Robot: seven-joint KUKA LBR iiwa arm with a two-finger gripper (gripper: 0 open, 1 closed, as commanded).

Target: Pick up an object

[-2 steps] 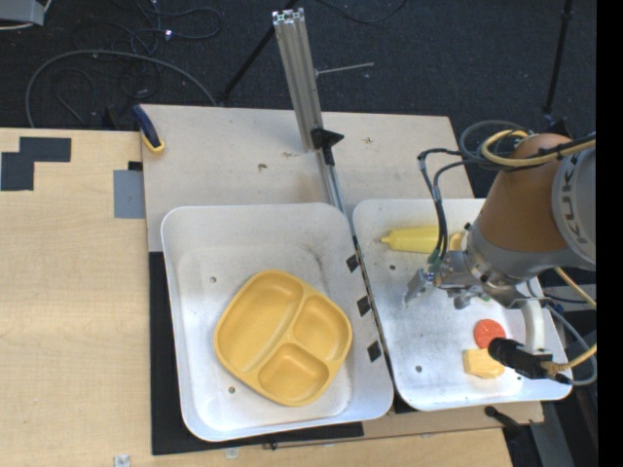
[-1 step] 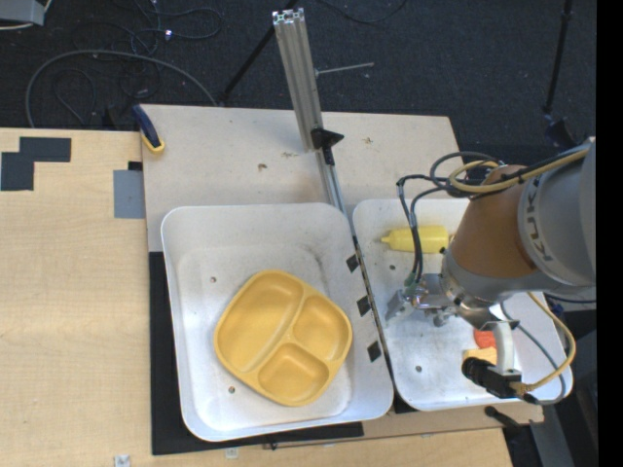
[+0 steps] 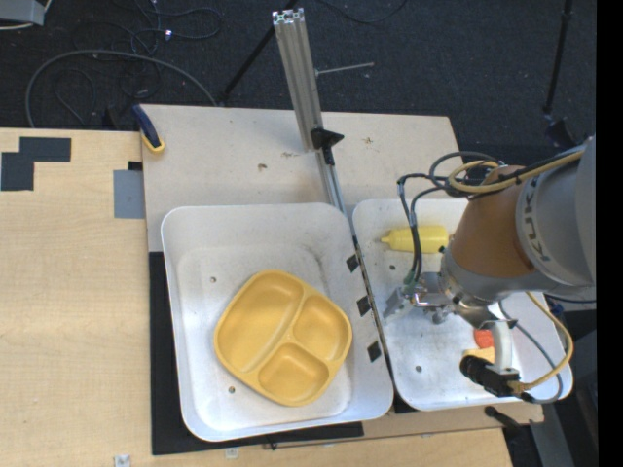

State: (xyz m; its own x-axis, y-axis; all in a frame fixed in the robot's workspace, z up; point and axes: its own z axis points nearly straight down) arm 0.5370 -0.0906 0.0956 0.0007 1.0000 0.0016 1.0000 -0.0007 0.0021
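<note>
1. Left bin: occupies the lower centre of the frame. It holds one yellow tray with three compartments, lying flat and turned at an angle to the bin walls, in the lower right part of the bin.

2. Right bin: sits directly beside the left bin, at lower right of the frame. It holds two candidate objects:
   - a yellow item near the bin's top edge;
   - a small orange item towards the bin's lower right, partly hidden by the wrist.

3. Arm: enters from the right edge and covers the upper right part of the right bin.

4. Gripper: low over the middle of the right bin, below the yellow item and left of the orange item, apart from both. Whether it is spread or closed cannot be told from this view. Nothing is seen held in it.

5. Post: a metal profile rising from the bench above the bins, at top centre.
</note>
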